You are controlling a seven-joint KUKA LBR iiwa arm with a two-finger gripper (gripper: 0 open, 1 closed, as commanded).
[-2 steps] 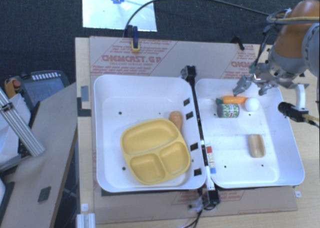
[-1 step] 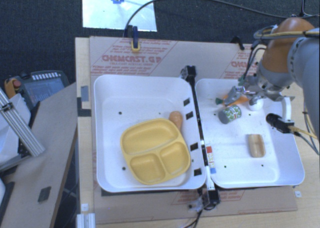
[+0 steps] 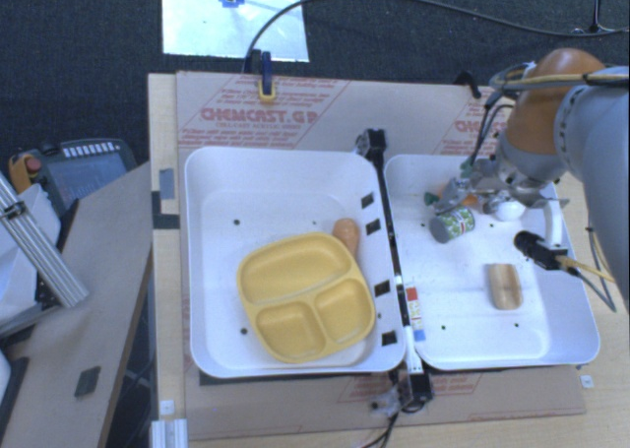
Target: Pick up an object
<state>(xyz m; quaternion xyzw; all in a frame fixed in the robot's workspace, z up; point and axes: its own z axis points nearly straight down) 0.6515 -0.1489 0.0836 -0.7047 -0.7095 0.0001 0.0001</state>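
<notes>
Claw (image 3: 469,190) low in right bin (image 3: 561,338), beside green can (image 3: 452,224)

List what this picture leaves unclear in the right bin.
- Hand, camera view: the wrist covers it, so any grip is unreadable.
- Can: label too small to read.
- Small objects under the wrist: partly covered, kind unclear.
- Arm: cut off by the right edge.
</notes>
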